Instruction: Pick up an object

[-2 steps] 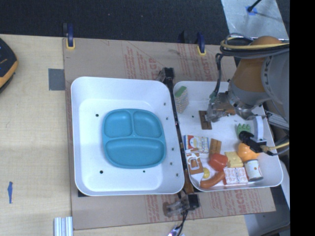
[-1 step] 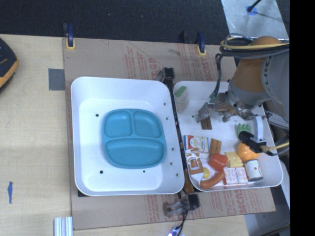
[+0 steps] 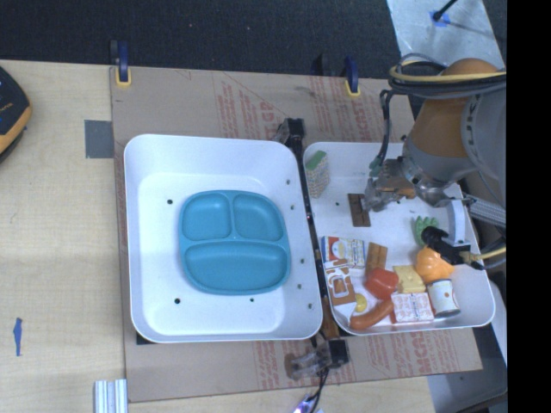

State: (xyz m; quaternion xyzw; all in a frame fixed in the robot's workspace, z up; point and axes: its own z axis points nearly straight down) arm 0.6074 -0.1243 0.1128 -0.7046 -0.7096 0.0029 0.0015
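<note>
Fingers [image 3: 376, 198] low over right bin [image 3: 344, 160]

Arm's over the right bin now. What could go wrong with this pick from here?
1. The gripper sits over the bin's sparse upper end, near only a brown block; it may close on nothing.
2. The toys are packed touching at the lower end, so a grasp there may nudge neighbours or lift two.
3. The carton lies against the bin wall, leaving little room.

2 white bins [image 3: 146, 231], 1 blue plate [image 3: 234, 241], 2 clamps [image 3: 122, 61].
</note>
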